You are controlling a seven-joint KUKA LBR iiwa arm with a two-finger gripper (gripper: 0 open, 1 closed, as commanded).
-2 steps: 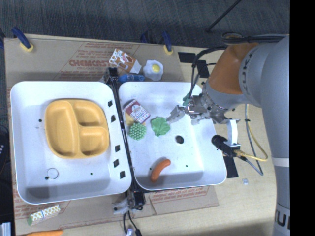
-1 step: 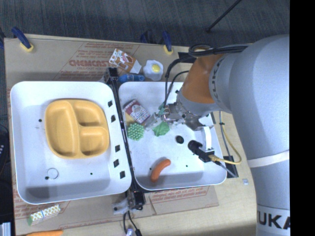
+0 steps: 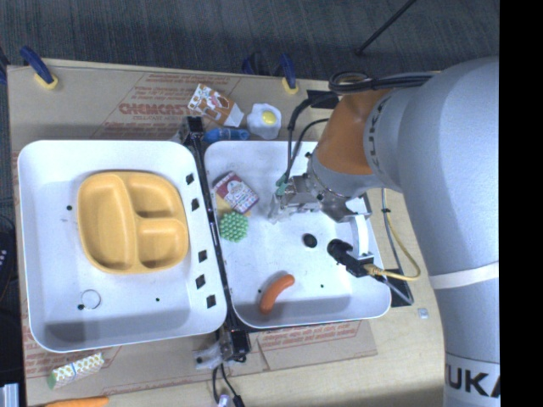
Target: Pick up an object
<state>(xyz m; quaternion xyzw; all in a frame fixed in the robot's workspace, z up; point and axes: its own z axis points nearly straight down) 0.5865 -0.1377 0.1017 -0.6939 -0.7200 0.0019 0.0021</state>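
I have the gripper (image 3: 284, 200) low in the right bin (image 3: 339, 305), near the packet (image 3: 235, 192) and green ball (image 3: 233, 225), its state unclear, with nothing visibly lifted, so the pick looks undone.

The cardboard-covered bench (image 3: 127, 100) bears two white bins (image 3: 42, 227) (image 3: 339, 308) side by side.

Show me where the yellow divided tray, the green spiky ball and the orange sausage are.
yellow divided tray (image 3: 131, 220), camera view, on its middle ridge.
green spiky ball (image 3: 234, 225), camera view, on its centre.
orange sausage (image 3: 276, 292), camera view, on the middle of its length.
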